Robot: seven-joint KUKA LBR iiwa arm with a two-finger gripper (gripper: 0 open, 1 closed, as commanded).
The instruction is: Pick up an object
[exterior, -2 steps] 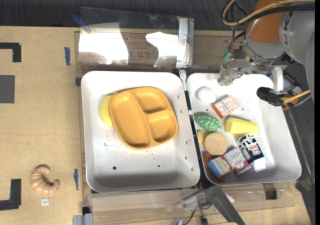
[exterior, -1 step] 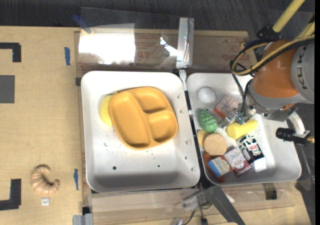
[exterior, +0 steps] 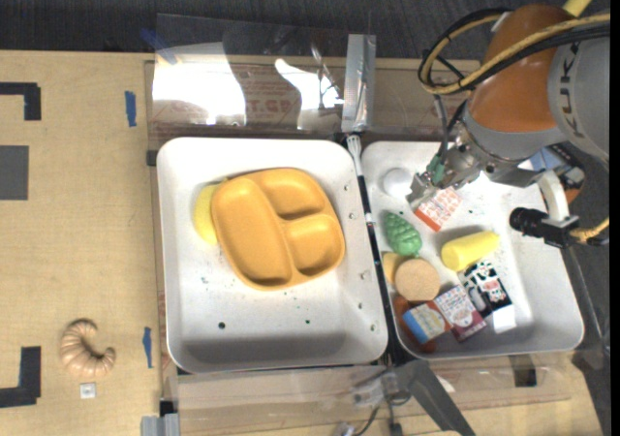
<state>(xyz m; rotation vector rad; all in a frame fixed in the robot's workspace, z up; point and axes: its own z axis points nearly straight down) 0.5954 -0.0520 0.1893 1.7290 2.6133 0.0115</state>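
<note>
A grey robot arm (exterior: 557, 85) with an orange band reaches in over the right bin (exterior: 552, 327), its gripper (exterior: 438, 177) lowered toward the bin's back left quarter, where a small red-and-white packet (exterior: 441, 208) lies just beneath the tool. How wide the tool is set cannot be told from this slanted view, and nothing can be seen held in it, so the pick looks not yet made. The packet appears the likeliest target, since it sits directly under the tool, with a white round piece (exterior: 395, 178) just beside it toward the bin's back left corner. The rest of the clutter crowds the bin's left side and front: a green knobbly toy (exterior: 401, 233) near the left wall, a tan round disc (exterior: 418, 279) in front of it, a yellow cylinder (exterior: 469, 248) near the middle, a black-and-white box (exterior: 487, 291) and a few small printed packs (exterior: 455, 310) toward the front left corner. They lie so close, several touching, that a grasp there could nudge a neighbour; the packet at the back stands a little freer. In the left bin (exterior: 184, 327), an orange divided tray (exterior: 276, 226) rests upside down across the middle, covering most of a yellow item (exterior: 203, 214) that peeps out at its left edge. Out on the cardboard worktop (exterior: 77, 231), near its front left corner, a tan curled toy (exterior: 87, 347) lies well apart from both bins.
</note>
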